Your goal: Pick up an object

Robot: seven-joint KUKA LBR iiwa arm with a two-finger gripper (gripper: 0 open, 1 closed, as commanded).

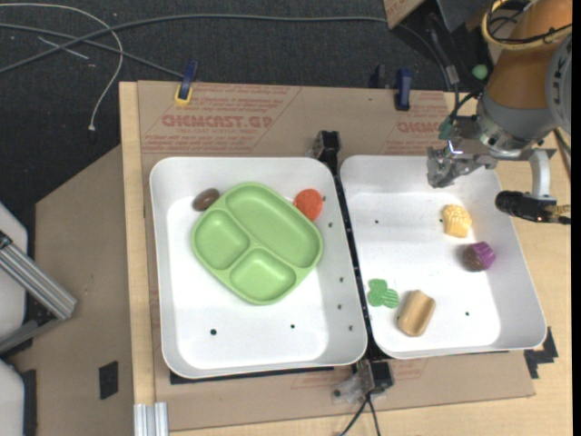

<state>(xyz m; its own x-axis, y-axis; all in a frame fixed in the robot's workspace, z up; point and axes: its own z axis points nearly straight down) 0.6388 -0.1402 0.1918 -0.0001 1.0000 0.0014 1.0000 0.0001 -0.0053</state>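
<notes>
Arm: I see the grey arm [526, 71] with its orange band coming in from the right, over the far right corner of the right bin.
Gripper: the gripper [442, 175] hangs above the far edge of the right bin [399, 189]; from my feed I cannot tell how it stands, and nothing shows in it.
Right bin contents: a yellow corn-like piece [456, 221] lies nearest the gripper, toward the near side of it; a purple piece [478, 256] sits just beyond that, close to the bin's right wall; a tan cylinder [416, 313] rests tilted near the front; a green leafy piece [382, 293] lies just beside the cylinder on its left, near the bin's left wall.
Left bin: the left bin [182, 334] holds a green divided plate [257, 242] with three compartments, set at a slant in the far half.
Beside the plate: a brown oval piece [207, 199] lies at the plate's far left edge; an orange-red piece [310, 203] sits at its far right edge, touching or very nearly.
Surface: both bins sit side by side on a cardboard-covered surface [263, 116], held at the far edge by a blue clamp [188, 80].
Floor: white cables [82, 39] trail over the dark floor beyond.
</notes>
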